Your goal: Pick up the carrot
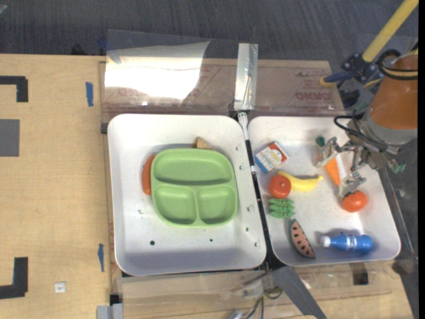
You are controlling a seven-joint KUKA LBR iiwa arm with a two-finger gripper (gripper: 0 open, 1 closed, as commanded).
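Observation:
The carrot (332, 172), a short orange piece, lies in the upper right part of the right bin (388, 241). My gripper (339, 167) reaches in from the right and sits low over it. Its fingers are open and stand on either side of the carrot, one at the upper left (324, 154) and one at the lower right (352, 178). The carrot rests between them, partly covered by the gripper's metal parts.
Around the carrot in the right bin are a banana (303, 180), a red tomato (280, 187), an orange-red fruit (354, 201), a small carton (270, 157), a green vegetable (281, 209), a watermelon slice (302, 238) and a blue bottle (349, 243). The left bin (126, 244) holds a green divided plate (194, 185).

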